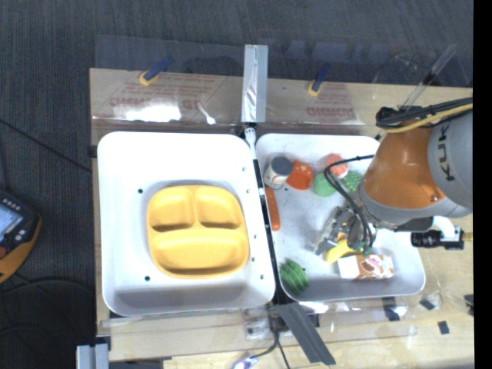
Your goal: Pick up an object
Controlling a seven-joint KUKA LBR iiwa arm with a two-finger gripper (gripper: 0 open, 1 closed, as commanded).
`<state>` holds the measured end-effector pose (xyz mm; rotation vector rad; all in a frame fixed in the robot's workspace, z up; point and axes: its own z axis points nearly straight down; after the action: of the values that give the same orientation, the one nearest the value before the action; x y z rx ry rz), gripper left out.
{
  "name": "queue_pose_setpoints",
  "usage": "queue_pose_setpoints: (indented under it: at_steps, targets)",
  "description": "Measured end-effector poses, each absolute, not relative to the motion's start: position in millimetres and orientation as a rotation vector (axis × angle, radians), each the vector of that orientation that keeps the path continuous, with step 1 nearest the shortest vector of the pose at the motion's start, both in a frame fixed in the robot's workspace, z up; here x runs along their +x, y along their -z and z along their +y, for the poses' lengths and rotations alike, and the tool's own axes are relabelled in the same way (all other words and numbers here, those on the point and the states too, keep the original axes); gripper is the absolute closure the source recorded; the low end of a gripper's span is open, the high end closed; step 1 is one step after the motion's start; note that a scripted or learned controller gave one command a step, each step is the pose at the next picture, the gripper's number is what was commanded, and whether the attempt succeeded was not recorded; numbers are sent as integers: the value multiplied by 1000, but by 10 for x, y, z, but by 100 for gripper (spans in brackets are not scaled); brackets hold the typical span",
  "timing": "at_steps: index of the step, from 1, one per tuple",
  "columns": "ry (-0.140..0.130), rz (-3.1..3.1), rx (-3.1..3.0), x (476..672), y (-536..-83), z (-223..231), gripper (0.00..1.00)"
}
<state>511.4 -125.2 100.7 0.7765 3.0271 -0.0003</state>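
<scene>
My gripper (336, 235) reaches down into the right bin (400, 283) from the right, under the orange wrist band. Its fingertips sit just above a yellow object (341, 252) near the bin's front. A white and red carton (367, 267) lies right of that. A green leafy item (294, 274) rests at the bin's front left corner. Farther back are an orange-red item (300, 177), a grey round object (280, 165), a green item (327, 185) and a red item (333, 161). An orange stick (273, 210) lies along the left wall.
The left bin (123, 206) holds a yellow divided tray (198, 230). A divider rail (262, 206) separates the two bins. Cables (419, 114) run over the arm at the right. A clear plastic sheet (177, 98) covers the bench behind the bins.
</scene>
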Motion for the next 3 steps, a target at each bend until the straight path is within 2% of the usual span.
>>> queue_pose_setpoints:
  at_steps: [1, 2, 3]
  targets:
    - [0, 3003, 920, 4967, -1835, -695, 100]
    - [3, 2959, 1050, 5414, -2337, -618, 100]
    - [2, 3080, 628, 4835, -1531, -1029, 100]
